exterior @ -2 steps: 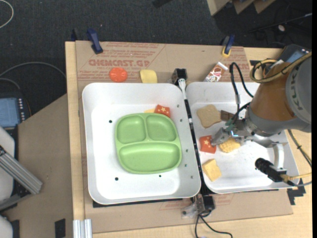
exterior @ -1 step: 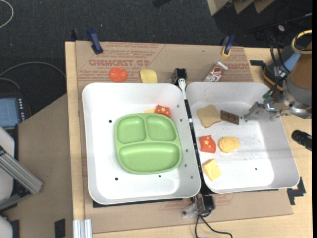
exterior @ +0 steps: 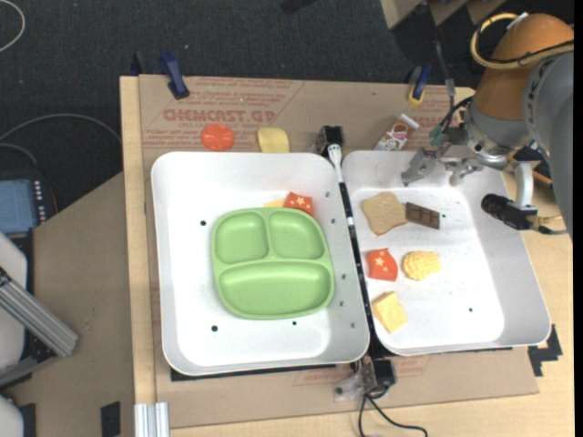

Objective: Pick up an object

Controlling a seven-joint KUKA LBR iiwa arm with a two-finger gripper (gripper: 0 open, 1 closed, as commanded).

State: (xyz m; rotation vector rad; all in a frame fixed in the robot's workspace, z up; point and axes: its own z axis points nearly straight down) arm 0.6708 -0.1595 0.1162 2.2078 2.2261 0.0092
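The grey arm's two-finger gripper [exterior: 439, 164] sat over the far edge of the right white bin [exterior: 510, 289], fingers spread apart with nothing between them. Down in that bin were a tan bread-slice piece [exterior: 383, 212] touching a brown chocolate bar [exterior: 423, 215], then a red cube [exterior: 382, 264] just beside a yellow corn cob [exterior: 420, 264], and a yellow cheese wedge [exterior: 390, 312] nearer the front. The left white bin [exterior: 178, 271] had a green divided plastic plate [exterior: 271, 263]
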